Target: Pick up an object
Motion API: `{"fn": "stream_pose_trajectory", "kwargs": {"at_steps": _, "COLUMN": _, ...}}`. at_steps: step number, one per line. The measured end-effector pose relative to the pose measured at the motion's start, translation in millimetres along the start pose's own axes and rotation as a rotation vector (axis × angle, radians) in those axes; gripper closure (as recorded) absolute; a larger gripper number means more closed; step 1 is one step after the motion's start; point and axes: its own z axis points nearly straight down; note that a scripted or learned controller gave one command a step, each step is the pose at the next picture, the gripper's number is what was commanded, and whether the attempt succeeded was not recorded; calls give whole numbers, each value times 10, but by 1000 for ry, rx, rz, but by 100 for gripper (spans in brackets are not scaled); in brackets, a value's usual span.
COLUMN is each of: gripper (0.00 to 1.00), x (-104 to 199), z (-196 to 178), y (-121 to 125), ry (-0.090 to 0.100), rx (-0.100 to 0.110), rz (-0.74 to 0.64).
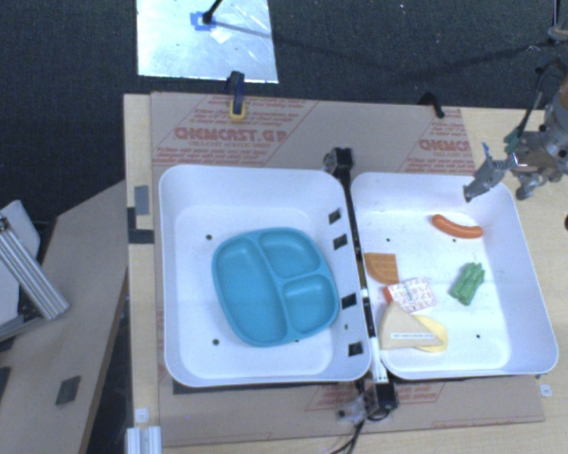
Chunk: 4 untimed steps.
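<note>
1. Camera view: the grey arm reaches in from the right, its two-finger gripper (497, 180) poised over the far right corner of the right white bin (525, 253), fingers spread apart with nothing between them.
2. An orange-red sausage-shaped toy (456, 226) lies near the bin's far edge, just beside and below the gripper, apart from it.
3. A green leafy toy (469, 283) sits mid-bin; a tan cracker-like square (381, 268), a red-patterned white packet (414, 295) and a yellow cheese wedge (412, 332) cluster along the bin's left edge.
4. The left white bin (185, 206) carries a blue sectioned plastic tray (273, 286).
</note>
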Motion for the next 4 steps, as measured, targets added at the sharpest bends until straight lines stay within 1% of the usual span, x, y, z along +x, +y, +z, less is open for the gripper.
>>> {"fn": "stream_pose_trajectory", "kwargs": {"at_steps": 1, "gripper": 0, "x": 6, "z": -68, "y": 20, "ry": -2, "rx": -11, "rz": -3}}
{"fn": "stream_pose_trajectory", "kwargs": {"at_steps": 2, "gripper": 0, "x": -32, "z": 470, "y": -70, "ry": -1, "rx": -7, "rz": -1}}
{"fn": "stream_pose_trajectory", "kwargs": {"at_steps": 3, "gripper": 0, "x": -13, "z": 887, "y": -66, "ry": -2, "rx": -8, "rz": -1}}
{"fn": "stream_pose_trajectory", "kwargs": {"at_steps": 4, "gripper": 0, "x": -14, "z": 1505, "y": -26, "ry": -2, "rx": -8, "rz": -1}}
